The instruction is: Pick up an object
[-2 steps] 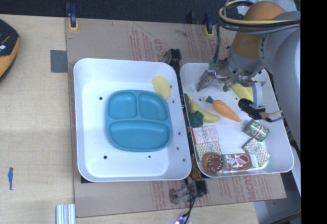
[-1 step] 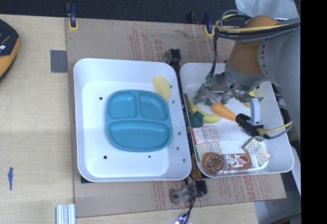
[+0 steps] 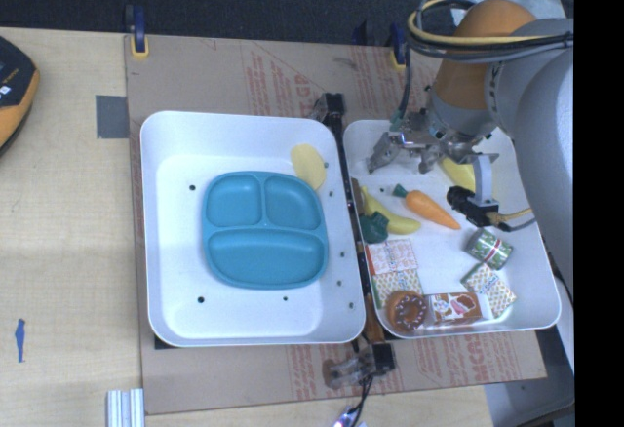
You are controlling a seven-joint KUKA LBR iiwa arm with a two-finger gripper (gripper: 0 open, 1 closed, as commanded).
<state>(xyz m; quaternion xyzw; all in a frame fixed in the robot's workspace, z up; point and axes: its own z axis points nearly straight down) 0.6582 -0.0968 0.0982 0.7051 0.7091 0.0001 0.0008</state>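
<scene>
My gripper (image 3: 402, 162) hangs over the back of the right bin (image 3: 534, 318), its two fingers spread apart with only white bin floor between them. An orange carrot (image 3: 429, 208) with a green top lies just in front of it. A yellow banana (image 3: 390, 221) and a green piece (image 3: 373, 225) lie by the bin's left wall. Another yellow item (image 3: 460, 174) is partly hidden under the wrist. A small green can (image 3: 488, 249), two printed cartons (image 3: 489, 290) and a brown round cookie (image 3: 405, 309) sit toward the front.
The left bin (image 3: 166, 220) holds a blue divided plate (image 3: 264, 228) and a pale yellow piece (image 3: 308, 164) at its back right. The grey arm with its orange band (image 3: 492, 20) covers the right bin's back right corner.
</scene>
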